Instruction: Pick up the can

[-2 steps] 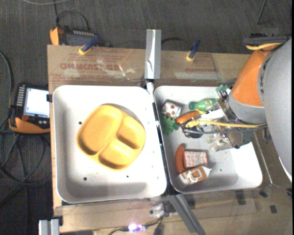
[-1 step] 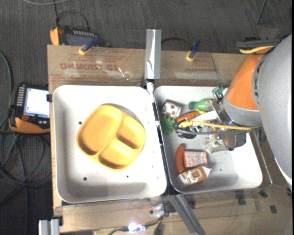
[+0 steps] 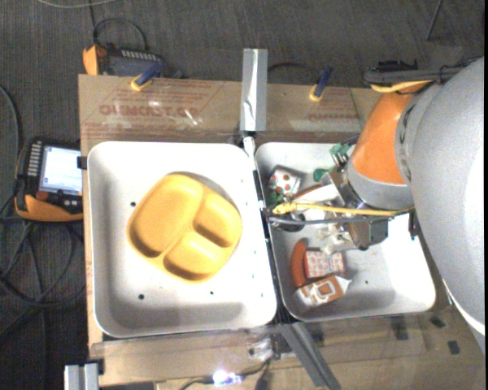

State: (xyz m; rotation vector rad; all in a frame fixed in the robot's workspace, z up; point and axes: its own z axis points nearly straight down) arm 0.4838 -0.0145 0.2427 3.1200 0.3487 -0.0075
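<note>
Jaws hang below the grey and orange arm [image 3: 390, 149] over the middle of the right bin [image 3: 415, 295]; the wrist hides them from above, so I cannot tell whether they are open or closed, or whether anything is between them. Two shallow white bins sit side by side on the desk [image 3: 171, 108], their inner rims almost touching. The left bin [image 3: 106, 299] holds a yellow divided plate [image 3: 187, 226] near its middle, with bare white floor all around it. The right bin is crowded along its left half, where small packages lie close together and a thin yellow strip [image 3: 325, 209] runs across them towards the arm. Its lower right corner is bare floor. The can [image 3: 299, 263] is hard to make out. The likeliest match is a slim red-orange cylinder lying on its side near the bin's left wall, just beside a red and white carton [image 3: 324, 262]. It lies to the lower left of the jaws in this view, near them but apart, with the carton between.
</note>
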